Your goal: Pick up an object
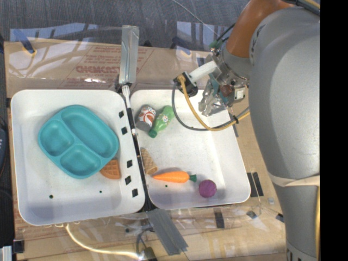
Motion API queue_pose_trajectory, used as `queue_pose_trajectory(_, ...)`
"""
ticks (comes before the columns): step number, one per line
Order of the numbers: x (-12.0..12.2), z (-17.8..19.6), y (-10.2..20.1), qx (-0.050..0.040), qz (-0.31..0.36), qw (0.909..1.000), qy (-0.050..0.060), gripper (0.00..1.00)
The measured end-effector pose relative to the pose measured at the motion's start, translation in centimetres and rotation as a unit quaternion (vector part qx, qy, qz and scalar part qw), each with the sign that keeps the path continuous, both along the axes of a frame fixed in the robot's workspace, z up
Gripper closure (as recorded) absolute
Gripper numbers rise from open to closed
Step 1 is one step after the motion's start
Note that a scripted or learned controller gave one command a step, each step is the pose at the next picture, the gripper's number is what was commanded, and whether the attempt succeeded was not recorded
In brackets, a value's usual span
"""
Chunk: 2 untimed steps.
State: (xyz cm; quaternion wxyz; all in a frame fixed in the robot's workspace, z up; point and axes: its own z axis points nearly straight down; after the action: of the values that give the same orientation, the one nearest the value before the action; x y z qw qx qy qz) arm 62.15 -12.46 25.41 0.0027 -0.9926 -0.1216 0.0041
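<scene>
Hovering empty above the right bin (231,162), the gripper (209,109), jaws seemingly parted, should descend squarely over the green bottle (162,121) left

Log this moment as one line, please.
phase: approach | gripper: above right white bin, nothing held | nearest: green bottle, small can | untouched: orange carrot, purple ball

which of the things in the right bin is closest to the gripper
The green bottle, lying beside the can at the bin's far end; the carrot and purple ball lie near the front.
</scene>
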Motion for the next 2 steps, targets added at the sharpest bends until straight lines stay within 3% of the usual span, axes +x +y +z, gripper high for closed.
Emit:
queue_pose_trajectory(1, -1.3, -2.3, -7.8, -0.0013, -0.02, 0.9998, 0.0, 1.0)
queue_pose_trajectory(2, -4.4, 4.3, -8.7, -0.0021, -0.016, 0.9999, -0.006, 1.0)
